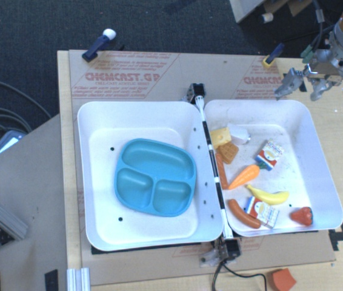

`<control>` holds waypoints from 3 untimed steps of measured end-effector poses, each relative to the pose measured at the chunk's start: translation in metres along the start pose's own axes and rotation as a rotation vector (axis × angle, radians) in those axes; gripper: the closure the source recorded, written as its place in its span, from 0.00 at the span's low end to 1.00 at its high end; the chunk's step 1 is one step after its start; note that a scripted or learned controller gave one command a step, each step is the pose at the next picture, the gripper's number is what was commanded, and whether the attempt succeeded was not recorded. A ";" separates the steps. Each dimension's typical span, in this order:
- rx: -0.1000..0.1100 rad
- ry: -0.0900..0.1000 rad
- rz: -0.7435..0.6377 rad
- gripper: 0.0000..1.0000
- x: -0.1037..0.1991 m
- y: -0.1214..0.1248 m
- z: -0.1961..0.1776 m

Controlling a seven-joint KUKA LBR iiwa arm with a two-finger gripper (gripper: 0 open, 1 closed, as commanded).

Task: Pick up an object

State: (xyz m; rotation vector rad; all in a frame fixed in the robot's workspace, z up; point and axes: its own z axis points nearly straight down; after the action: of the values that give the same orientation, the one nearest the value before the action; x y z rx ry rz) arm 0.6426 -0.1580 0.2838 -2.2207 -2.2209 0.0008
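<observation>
Small curved yellow banana (268,195), toy-like

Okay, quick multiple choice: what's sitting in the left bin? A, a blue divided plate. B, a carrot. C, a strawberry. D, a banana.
A: the blue plate lies in the left bin; the banana, carrot and strawberry are in the right bin.
</observation>
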 end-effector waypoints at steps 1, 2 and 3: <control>0.004 0.001 -0.001 0.00 0.019 0.023 0.134; -0.012 -0.004 0.000 0.00 0.039 -0.054 0.194; -0.011 -0.004 0.001 0.00 0.053 -0.103 0.195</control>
State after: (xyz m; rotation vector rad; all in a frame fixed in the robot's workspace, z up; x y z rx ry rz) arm 0.5396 -0.1051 0.0885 -2.2292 -2.2268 -0.0072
